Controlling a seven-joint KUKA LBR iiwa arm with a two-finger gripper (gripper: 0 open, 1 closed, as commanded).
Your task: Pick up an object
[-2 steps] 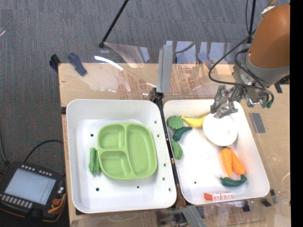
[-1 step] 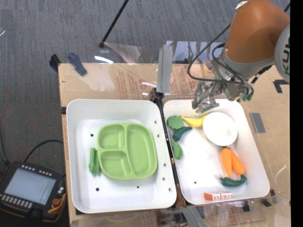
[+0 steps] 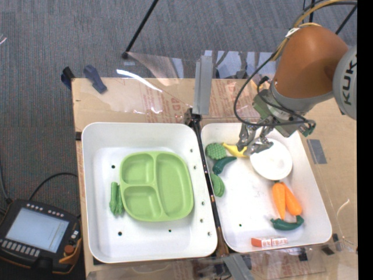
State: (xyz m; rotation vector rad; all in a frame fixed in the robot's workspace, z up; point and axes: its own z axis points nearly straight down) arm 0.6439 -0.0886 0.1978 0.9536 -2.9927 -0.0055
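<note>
Bench with two white bins; landmark for all positions: the white round plate in the right bin. Largest item, the green divided tray, lies far left of the plate, in the left bin, with a small green bean pod at its left side. Arm hangs over the plate's upper-left edge; gripper sits low there, fingers pointing down toward the yellow banana, which lies just left of the plate, touching or nearly touching its rim. Jaws: cannot tell whether spread or closed; wrist and cables mask them. Below the plate: two orange carrots, a green pepper under them, and a small red-and-white packet at the bin's front wall. Left of the plate: round green textured fruit, dark green cucumber, another green piece. Progress, judged: approach looks done, grasp unconfirmed, lift remaining; banana appears to rest on the bin floor. Banana's long axis runs roughly left-right, slightly curved, one tip toward the plate, the other toward the textured fruit.
</note>
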